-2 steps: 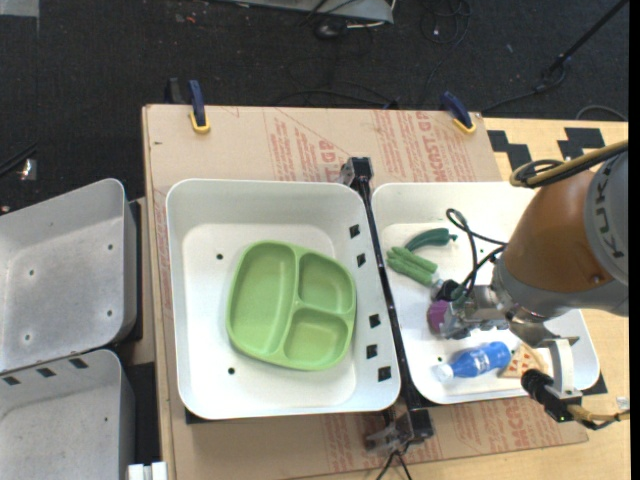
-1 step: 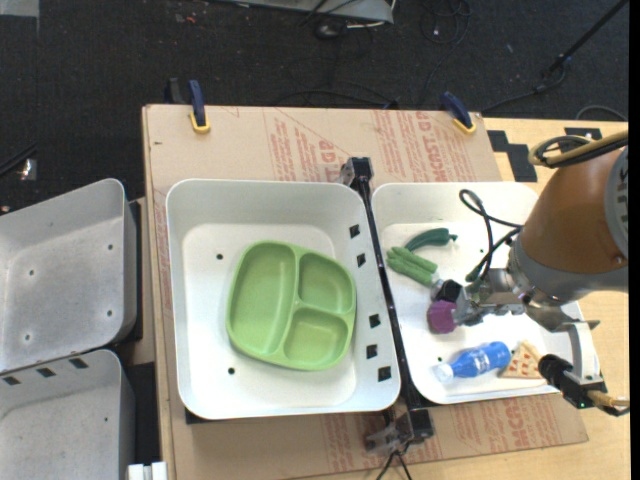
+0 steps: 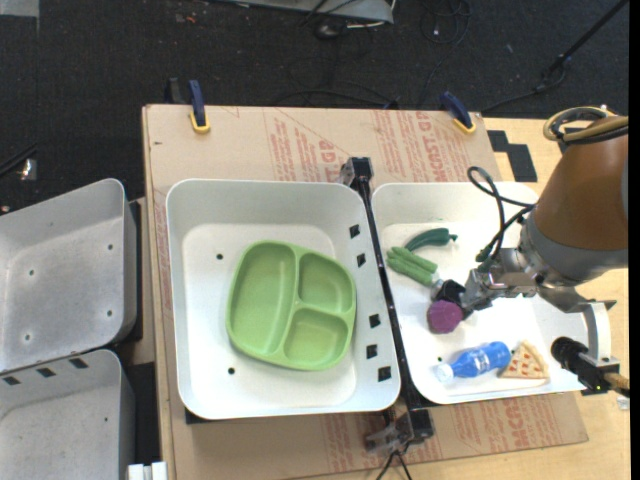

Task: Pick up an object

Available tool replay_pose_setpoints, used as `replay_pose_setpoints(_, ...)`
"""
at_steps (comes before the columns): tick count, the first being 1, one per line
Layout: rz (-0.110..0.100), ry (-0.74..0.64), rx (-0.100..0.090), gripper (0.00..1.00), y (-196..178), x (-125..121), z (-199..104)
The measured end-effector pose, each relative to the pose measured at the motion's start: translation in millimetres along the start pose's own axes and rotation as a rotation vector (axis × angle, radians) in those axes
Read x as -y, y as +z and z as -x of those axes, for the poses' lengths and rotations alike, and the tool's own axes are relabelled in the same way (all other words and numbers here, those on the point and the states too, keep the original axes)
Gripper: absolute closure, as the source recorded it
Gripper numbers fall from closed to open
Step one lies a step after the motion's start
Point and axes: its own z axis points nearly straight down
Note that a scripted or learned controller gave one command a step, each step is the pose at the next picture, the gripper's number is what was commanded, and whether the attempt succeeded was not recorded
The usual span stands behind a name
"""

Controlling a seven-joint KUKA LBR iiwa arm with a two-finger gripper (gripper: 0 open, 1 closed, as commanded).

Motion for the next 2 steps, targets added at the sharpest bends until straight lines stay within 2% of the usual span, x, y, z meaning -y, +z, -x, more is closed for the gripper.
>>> replay_pose_setpoints(1, 0.002, 0.0, 0.001, 1.0, -53.0, -2.0, 0.2)
replay_pose_setpoints(2, -0.002, -0.004, -0.001, 1.0, -54.2, -30.8, -49.4)
